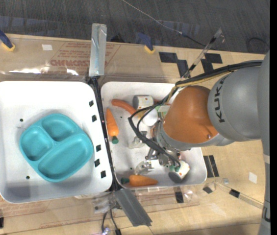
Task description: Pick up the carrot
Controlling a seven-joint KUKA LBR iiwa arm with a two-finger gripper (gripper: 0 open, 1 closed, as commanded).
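Pincer (fingers obscured) above carrot.

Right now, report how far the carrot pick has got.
Done: the arm has reached into the right bin, and the tool sits low near its front wall. In hand: nothing that can be seen; whether the tool is open or shut can't be told. Left: the grasp and lift. One carrot lies just below the tool, another along the left wall, a third toward the back.
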